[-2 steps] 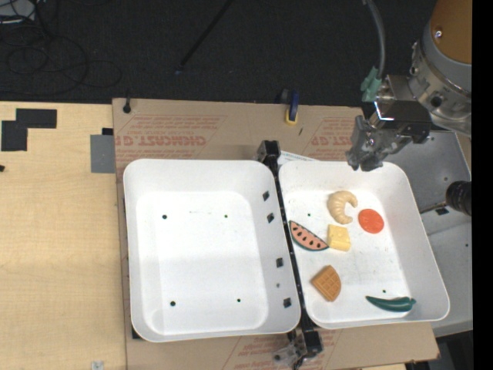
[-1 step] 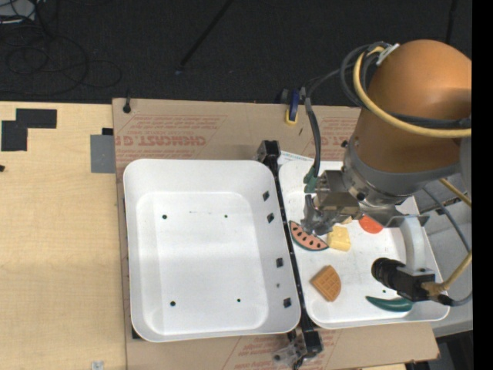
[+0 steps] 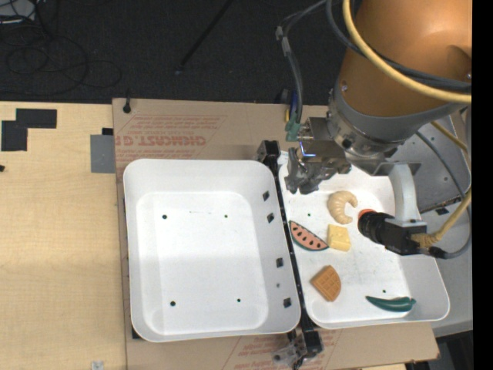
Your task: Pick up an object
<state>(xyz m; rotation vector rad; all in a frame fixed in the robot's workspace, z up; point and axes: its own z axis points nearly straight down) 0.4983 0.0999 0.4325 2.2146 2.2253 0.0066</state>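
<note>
Bins, two, shallow white plastic with rounded corners, side by side on a cardboard sheet [image 3: 192,126] printed with red lettering; you see the left bin [image 3: 146,206] with small dark dots on its floor and the right bin [image 3: 431,299] holding the loose items. Clips, black, run down the seam where the two rims meet. Croissant [image 3: 342,205], pale tan, curved, lies near the right bin's far end. Cheese block [image 3: 339,238], yellow, squarish, sits just below the croissant and close beside the watermelon slice [image 3: 307,237], a flat crescent, red with dark seeds and a green rind, lying near the seam. Waffle [image 3: 326,282], orange-brown with a grid texture, rests nearer the front, apart from the others. Pepper [image 3: 391,303], green, slim and pointed, lies by the front right corner. Cylinder [image 3: 389,232], black with a red ring at its end, part of the rig, juts in from the right, just right of the croissant and cheese. Arm [image 3: 400,45], large, with an orange-brown band and grey wrist, looms over the right bin's far corner, with hoses and cables trailing around it. Gripper [image 3: 302,182], dark metal, hangs at the far left corner of the right bin, left of the croissant; you cannot tell how its tool end is set, and nothing shows held in it.
</note>
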